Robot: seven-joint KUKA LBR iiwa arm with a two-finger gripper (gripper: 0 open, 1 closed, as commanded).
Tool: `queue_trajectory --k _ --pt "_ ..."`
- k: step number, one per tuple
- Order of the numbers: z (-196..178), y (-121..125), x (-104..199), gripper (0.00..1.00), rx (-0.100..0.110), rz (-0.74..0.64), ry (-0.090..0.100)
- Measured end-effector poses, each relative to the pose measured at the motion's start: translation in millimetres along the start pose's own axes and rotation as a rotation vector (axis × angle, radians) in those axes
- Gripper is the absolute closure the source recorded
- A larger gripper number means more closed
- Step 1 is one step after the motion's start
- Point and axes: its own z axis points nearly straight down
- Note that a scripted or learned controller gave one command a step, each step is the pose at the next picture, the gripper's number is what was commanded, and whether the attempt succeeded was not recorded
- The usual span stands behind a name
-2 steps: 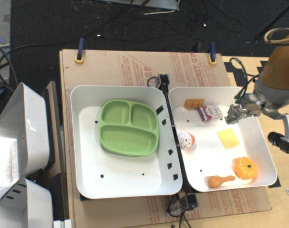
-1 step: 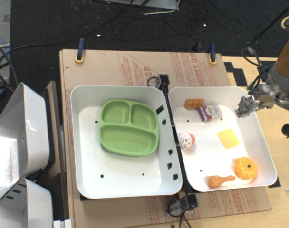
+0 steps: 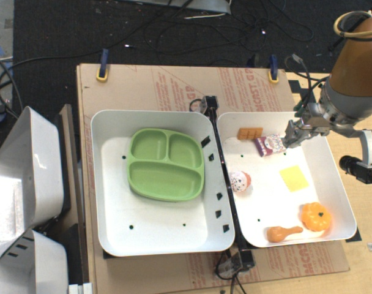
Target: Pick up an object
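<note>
The right bin (image 3: 333, 182) holds several small objects: an orange waffle-like block (image 3: 249, 133) at the back, a purple and white packet (image 3: 269, 144) beside it, a yellow square (image 3: 294, 178), a white and red round toy (image 3: 239, 181) at the left wall, an orange pumpkin (image 3: 315, 217) and an orange gourd shape (image 3: 282, 232) at the front. My gripper (image 3: 293, 136) hangs over the back of the right bin, just right of the purple packet and close to it. Nothing shows between its fingers.
The left bin (image 3: 106, 164) carries a green divided plate (image 3: 166, 164). A black divider with clips runs between the bins. Orange-handled clamps (image 3: 102, 66) hold the cardboard at the back. White tubs (image 3: 27, 170) stand off the bench to the left.
</note>
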Motion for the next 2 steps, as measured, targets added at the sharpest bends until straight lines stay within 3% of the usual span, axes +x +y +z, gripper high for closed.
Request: queue_trajectory --k 2 --pt "22.6 2.8 103.5 1.00 0.005 0.001 0.000"
